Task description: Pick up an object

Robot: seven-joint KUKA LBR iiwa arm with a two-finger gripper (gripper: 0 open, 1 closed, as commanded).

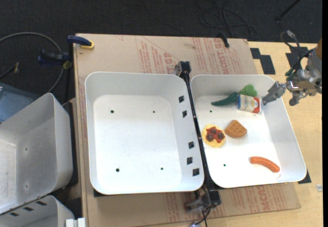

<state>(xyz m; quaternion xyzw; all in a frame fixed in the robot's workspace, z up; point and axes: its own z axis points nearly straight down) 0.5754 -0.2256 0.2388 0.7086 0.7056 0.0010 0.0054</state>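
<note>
The right bin [287, 133] holds several toy foods. A dark green pepper [225, 100] lies beside a small white carton [249, 103], with a bright green leafy piece [249, 89] just behind them. Near the bin's middle sit a brown waffle [236, 129] and a round yellow tart with red topping [214, 135]. An orange sausage [265, 164] lies near the front right corner. My gripper [283, 96] hangs open over the bin's upper right rim, just right of the carton, with nothing between its fingers.
The left bin [97, 118] stands beside the right one, with a black divider strip [190, 118] between them. Both rest on a cardboard sheet [154, 52]. A grey tub [31, 149] stands at the far left, and cables run over the dark floor behind.
</note>
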